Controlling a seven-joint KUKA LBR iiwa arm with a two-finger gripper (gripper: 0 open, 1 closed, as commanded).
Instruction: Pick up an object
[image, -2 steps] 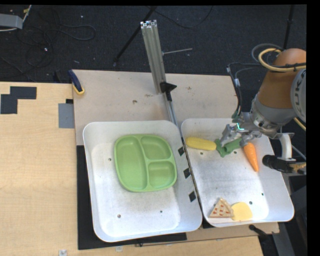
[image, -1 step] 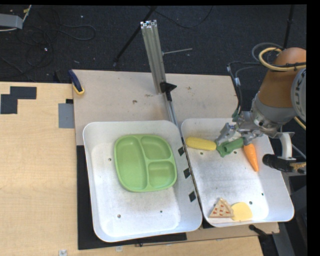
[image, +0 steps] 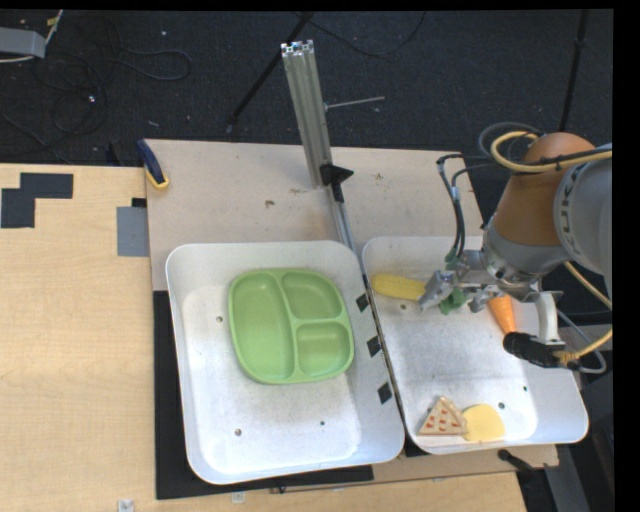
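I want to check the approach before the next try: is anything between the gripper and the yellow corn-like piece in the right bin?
Nothing visible. The gripper is low over the right bin, and the yellow corn-like piece lies just to its left on bare bin floor. The carrot sits on the gripper's other side.

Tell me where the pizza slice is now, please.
The pizza slice lies in the right bin, near its front edge, touching a pale yellow piece on its right, well away from the tool.

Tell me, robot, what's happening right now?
Tool low in right bin, beside yellow corn. Nothing seen held. Pizza slice near front. Green plate in left bin.
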